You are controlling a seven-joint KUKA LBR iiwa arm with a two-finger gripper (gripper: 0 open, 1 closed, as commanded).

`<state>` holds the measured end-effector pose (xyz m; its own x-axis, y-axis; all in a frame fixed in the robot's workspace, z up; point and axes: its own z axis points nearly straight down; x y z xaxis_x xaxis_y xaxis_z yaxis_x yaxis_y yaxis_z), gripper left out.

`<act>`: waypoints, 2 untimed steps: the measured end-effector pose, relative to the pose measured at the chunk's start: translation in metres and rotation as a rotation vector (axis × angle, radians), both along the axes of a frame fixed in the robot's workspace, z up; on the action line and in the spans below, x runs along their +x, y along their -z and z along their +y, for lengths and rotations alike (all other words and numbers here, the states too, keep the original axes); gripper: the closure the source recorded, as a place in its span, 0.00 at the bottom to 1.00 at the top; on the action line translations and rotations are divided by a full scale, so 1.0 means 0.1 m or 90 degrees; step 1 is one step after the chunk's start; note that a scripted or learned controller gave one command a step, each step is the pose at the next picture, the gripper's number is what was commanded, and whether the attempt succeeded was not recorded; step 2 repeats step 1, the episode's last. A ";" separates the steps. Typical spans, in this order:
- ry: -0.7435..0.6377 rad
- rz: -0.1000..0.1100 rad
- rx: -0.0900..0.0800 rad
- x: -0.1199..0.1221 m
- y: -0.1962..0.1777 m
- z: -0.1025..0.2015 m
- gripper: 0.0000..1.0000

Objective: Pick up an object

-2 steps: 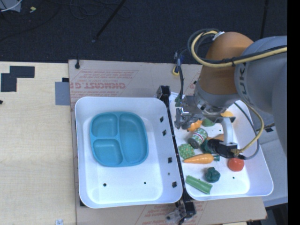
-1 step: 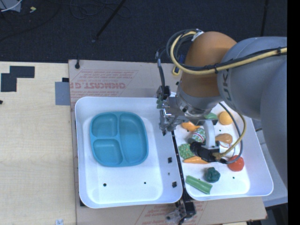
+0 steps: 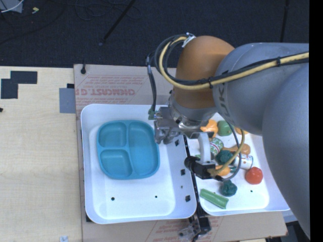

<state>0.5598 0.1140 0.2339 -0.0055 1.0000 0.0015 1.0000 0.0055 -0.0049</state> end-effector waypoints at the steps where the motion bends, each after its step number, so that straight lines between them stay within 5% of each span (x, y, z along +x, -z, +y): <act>1: 0.005 0.001 -0.002 -0.07 0.07 -0.02 1.00; 2: 0.005 0.001 -0.002 -0.07 0.07 -0.02 1.00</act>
